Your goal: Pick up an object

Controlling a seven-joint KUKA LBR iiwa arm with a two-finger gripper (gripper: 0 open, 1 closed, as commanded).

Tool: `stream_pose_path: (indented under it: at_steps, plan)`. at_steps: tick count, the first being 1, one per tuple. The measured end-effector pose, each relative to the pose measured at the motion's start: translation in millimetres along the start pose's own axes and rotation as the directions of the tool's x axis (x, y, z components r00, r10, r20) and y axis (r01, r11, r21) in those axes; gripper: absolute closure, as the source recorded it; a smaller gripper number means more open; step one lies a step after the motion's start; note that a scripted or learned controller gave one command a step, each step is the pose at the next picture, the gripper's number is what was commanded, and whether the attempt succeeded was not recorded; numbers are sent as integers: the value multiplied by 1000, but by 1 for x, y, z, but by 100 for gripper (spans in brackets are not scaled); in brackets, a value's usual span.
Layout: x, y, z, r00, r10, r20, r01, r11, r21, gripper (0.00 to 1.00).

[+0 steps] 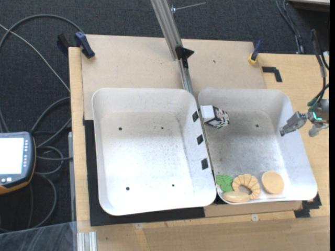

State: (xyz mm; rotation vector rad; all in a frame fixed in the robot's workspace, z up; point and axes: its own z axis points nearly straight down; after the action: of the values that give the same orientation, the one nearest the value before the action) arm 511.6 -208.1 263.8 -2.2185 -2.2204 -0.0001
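At the right edge of the frame, the end effector (302, 123) is seen above the right rim of the right bin (272, 99). Its two fingers stand apart and nothing is between them.

The objects lie in the right bin. A small white box with dark marks (214, 116) rests in the upper left part of this bin, close to the wall that it shares with the left bin (141, 101). Along the lower wall of the right bin, four things lie in a row: a green leafy piece (224, 182) at the left, then a ridged tan ring (247, 183) with a pale oval piece (236, 196) just below it and touching it, and a round tan disc (272, 182) at the right. All of them are well apart from the end effector.

The two bins sit side by side on the worktop (136, 61). A tablet with a bright screen (13, 158) lies at the left edge of the frame.
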Motion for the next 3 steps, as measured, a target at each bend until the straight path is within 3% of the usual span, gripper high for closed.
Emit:
stream_pose_path:
  at_steps: [2,3]
  plan:
    - [1,-1,85,1000,1,-2,-1,1000,4,0]
    - [-1,2,147,1000,1,-2,-1,1000,5,0]
